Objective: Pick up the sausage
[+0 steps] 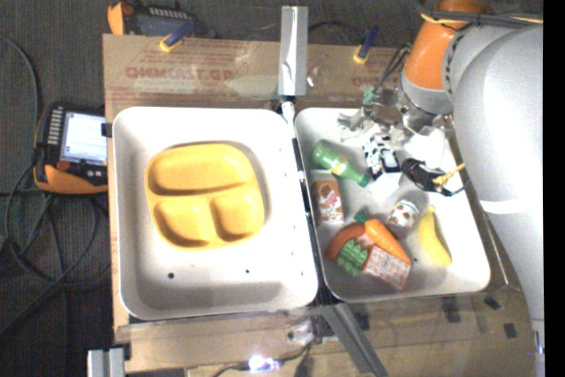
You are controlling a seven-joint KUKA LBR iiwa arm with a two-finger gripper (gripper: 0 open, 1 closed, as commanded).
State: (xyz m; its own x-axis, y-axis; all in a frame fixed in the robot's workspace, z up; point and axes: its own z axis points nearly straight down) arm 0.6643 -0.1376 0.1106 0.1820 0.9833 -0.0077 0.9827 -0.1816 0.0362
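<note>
The sausage (328,200) is a short reddish-brown piece with a pale label. It lies in the left half of the right bin (477,278), just below a green bottle (339,163). My gripper (381,146) hangs over the back of that bin, up and to the right of the sausage and apart from it. The grey arm with its orange band (434,49) comes in from the right. Clutter around the wrist hides how the gripper stands.
In the right bin there are also a carrot (380,236), a green piece (351,256), a small carton (387,267), a banana (433,238) and a small can (403,214). The left bin (132,278) holds a yellow compartment plate (207,194).
</note>
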